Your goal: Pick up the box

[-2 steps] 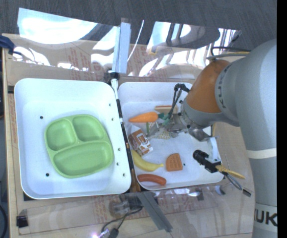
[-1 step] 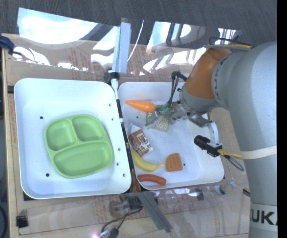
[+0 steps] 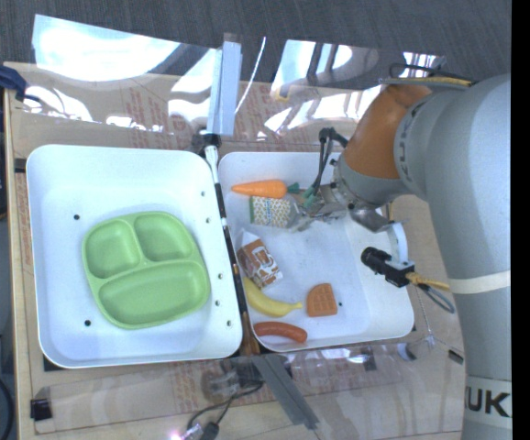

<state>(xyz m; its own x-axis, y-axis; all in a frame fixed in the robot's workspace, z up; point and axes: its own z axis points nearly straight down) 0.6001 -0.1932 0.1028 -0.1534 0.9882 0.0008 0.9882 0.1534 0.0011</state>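
Note:
The box (image 3: 270,211) is a small pale green and white carton lying in the right bin (image 3: 375,310), near its far left part, just below an orange carrot (image 3: 259,189). My gripper (image 3: 307,209) is low in the bin, right against the box's right end. The grey arm with its orange band comes in from the right and hides the bin's far right corner.
The right bin also holds a brown snack packet (image 3: 259,262), a banana (image 3: 270,302), a brown waffle-like piece (image 3: 321,300) and a sausage (image 3: 281,332). A green divided plate (image 3: 146,269) lies in the left bin (image 3: 54,181). The two bins' rims meet just left of the box.

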